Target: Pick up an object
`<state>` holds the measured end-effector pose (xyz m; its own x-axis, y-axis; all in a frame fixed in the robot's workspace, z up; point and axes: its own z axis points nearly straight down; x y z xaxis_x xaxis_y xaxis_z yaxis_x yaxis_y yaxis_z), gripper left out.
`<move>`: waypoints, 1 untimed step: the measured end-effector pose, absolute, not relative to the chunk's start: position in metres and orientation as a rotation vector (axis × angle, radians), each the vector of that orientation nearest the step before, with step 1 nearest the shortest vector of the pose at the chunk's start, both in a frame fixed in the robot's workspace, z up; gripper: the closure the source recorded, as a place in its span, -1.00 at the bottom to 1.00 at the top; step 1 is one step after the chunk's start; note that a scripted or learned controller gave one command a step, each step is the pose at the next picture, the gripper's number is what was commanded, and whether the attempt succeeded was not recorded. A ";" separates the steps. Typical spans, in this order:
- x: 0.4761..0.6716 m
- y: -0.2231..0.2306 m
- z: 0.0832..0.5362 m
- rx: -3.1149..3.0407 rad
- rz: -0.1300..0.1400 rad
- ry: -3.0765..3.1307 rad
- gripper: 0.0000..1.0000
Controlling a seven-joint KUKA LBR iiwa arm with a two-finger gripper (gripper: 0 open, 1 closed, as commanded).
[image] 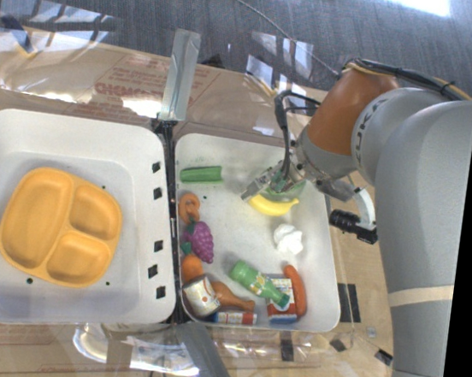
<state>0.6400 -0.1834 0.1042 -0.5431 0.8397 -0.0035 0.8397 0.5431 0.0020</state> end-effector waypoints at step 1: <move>0.644 -0.130 0.234 1.641 0.009 2.664 1.00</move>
